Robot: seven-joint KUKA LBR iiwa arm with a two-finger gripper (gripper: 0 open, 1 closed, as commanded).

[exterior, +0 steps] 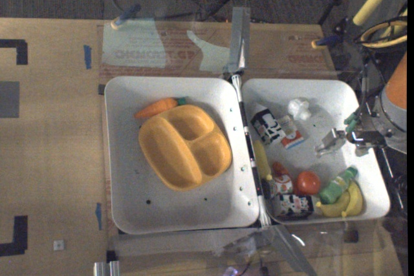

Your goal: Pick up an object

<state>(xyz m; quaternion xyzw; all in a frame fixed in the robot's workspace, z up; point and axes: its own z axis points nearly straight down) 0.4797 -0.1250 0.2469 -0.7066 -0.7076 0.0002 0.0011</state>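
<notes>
Gripper (331, 142) sits over a bare patch of the right bin (323, 88), well inside its right wall; whether the fingers are open or closed cannot be told, and nothing is seen held. Candidates lie apart from it: tomato (308, 182), green bottle (338, 186), banana (346, 202), milk carton (267, 127). Risk: descending here meets only bin floor; near-edge items crowd together, inviting a glancing, slipping grasp.

On my feed the claw (331, 142) is pale grey metal, small and blocky, with a darker mount just behind it carrying green fittings. Behind that mount I see a broad orange band on the arm, and below the band a rounded grey shell. Thin dark cables run alongside the mount.
</notes>
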